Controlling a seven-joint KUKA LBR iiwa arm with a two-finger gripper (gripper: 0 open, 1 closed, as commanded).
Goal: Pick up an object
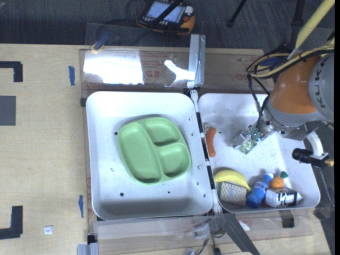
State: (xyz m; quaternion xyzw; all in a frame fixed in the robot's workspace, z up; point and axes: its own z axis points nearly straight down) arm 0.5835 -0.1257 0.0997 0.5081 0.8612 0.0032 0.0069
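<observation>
My gripper [244, 141] hangs over the middle of the right bin [234, 108], at the end of the grey arm with the orange band [291, 89]. An orange carrot-like stick [211, 141] lies to its left by the bin's left wall, apart from the gripper. Along the bin's front wall lie a yellow banana [232, 177], a speckled oval piece [232, 192], a blue bottle [257, 192], a small orange item [277, 183] and a white bottle [282, 197]. The gripper touches none of them, and I see nothing held in it.
The left bin [101, 142] holds a green divided plate [154, 149]. A metal divider [197, 122] separates the two bins. A black handheld device [164, 15] lies beyond the bench. Cables [276, 62] hang above the arm.
</observation>
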